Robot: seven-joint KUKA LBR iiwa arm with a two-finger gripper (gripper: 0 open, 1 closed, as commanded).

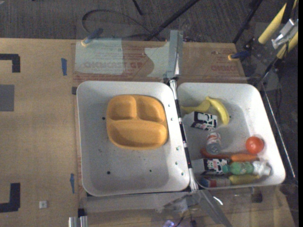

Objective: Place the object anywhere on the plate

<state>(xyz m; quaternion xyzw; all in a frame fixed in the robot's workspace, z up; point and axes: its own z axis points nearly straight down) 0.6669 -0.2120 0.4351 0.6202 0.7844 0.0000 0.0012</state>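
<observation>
An orange plate (137,122) with three compartments lies in the left white bin (94,174), toward its back. The right bin (248,96) holds the loose objects: a yellow banana (215,107) at the back, a black-and-white milk carton (204,120) just in front of it, a small can (213,142) in the middle, a red-orange tomato (254,144) at the right, a carrot (236,157), a second cow-pattern carton (215,165), and a green and yellow bottle (244,169) along the front wall.
The bins stand side by side on a cardboard-covered bench (38,126) with blue tape marks. Tripod legs and cables cross the dark floor (156,8) behind. A yellow-handled clamp (279,27) sits at the far right.
</observation>
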